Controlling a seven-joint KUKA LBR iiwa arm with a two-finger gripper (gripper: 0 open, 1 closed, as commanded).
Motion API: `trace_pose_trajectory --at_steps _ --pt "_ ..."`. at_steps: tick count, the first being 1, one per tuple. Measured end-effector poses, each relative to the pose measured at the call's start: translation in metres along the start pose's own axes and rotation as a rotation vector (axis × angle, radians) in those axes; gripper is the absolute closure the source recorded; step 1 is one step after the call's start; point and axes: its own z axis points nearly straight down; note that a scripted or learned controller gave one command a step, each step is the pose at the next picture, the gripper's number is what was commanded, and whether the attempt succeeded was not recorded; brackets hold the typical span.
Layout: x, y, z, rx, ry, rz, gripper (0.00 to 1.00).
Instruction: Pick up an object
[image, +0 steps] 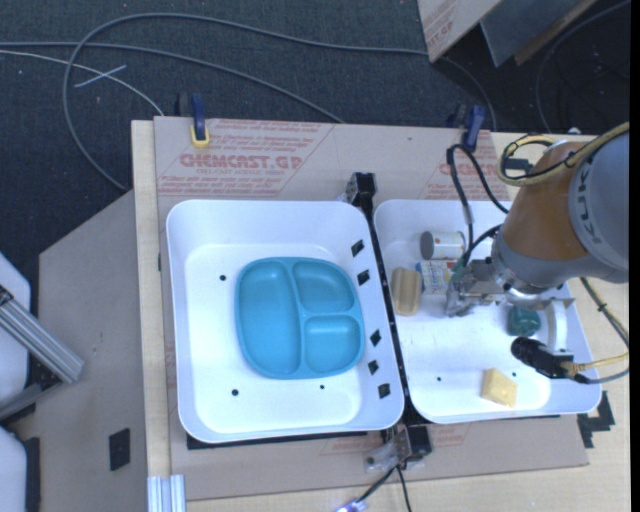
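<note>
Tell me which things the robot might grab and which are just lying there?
For the job:
gripper
tan block
yellow chunk
small grey-capped bottle
teal thing

Just lying about:
blue divided plate
blue clamps
loose cables

End effector (462, 298) low (wrist bent)

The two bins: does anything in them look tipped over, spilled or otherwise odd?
Nothing looks spilled or broken. In the right bin, a small bottle lies on its side near the far wall. The blue plate lies flat in the left bin, turned a little askew to its walls.
</note>
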Motion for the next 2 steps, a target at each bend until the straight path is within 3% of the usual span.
trace_pose_trajectory --at_steps 2 --pt "0.001 0.006 -0.107 -0.006 -0.003 -0.002 1.0"
